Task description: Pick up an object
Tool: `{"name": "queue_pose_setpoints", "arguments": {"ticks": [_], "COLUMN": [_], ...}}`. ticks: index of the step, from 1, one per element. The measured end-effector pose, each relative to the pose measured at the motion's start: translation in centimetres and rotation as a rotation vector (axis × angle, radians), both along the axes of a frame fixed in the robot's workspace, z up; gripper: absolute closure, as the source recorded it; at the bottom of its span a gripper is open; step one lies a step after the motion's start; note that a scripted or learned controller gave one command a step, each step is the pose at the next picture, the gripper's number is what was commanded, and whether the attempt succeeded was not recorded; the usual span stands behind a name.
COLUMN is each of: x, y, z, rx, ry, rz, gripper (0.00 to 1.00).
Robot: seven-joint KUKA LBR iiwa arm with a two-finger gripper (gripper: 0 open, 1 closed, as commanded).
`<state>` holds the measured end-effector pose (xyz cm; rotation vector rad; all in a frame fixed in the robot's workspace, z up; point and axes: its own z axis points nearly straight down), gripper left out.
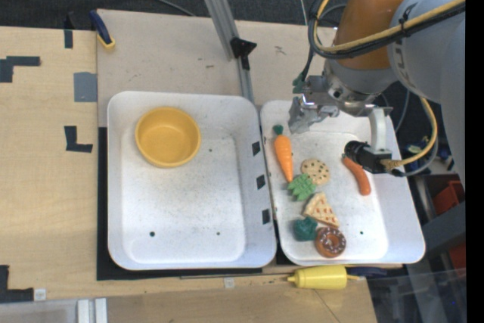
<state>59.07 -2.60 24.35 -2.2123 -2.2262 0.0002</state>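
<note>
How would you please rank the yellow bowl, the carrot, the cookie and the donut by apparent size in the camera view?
Largest to smallest:
1. yellow bowl, clearly the biggest.
2. carrot, long and narrow.
3. cookie and donut: these look about alike, so I would not rank one above the other.

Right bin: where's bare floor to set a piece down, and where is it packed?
In the right bin, the floor is bare along the near right side, past the donut and below the chili. It is crowded down the left side, from carrot through cookie to pizza slice. The gripper hangs over the far left corner.
</note>
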Motion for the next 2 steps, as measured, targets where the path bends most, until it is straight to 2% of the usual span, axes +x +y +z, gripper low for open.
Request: {"name": "queue_pose_setpoints", "arguments": {"ticks": [2], "x": [-5.7], "y": [10.2], "z": [-2.2], "rx": [-0.001], "ry": [0.004], "rz": [-0.001], "gripper": [1.00]}}
